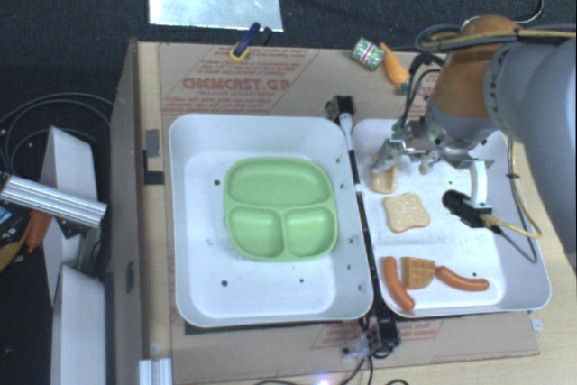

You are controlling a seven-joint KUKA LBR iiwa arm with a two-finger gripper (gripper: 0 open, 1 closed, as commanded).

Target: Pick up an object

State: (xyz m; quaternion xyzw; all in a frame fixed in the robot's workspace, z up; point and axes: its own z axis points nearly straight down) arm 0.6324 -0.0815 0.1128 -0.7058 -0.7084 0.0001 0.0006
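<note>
My gripper (406, 161) hangs low over the back left part of the right bin (523, 284), open, with bare bin floor between its fingers. A pale tan food piece (383, 181) lies just under and in front of the left finger (386, 156), touching or nearly touching it, not held. Nearer the camera a toast slice (406, 212) lies flat. Along the bin's front sit a red sausage (394, 284), a small waffle (418, 270) and an orange-red hot dog (463, 281).
The left bin (203, 284) holds a green divided plate (279, 208). Behind the bins, on the cardboard, lie a small green can (368, 51), a toy carrot (394, 68) and a blue-yellow clip (245, 42). The arm covers the right bin's back right.
</note>
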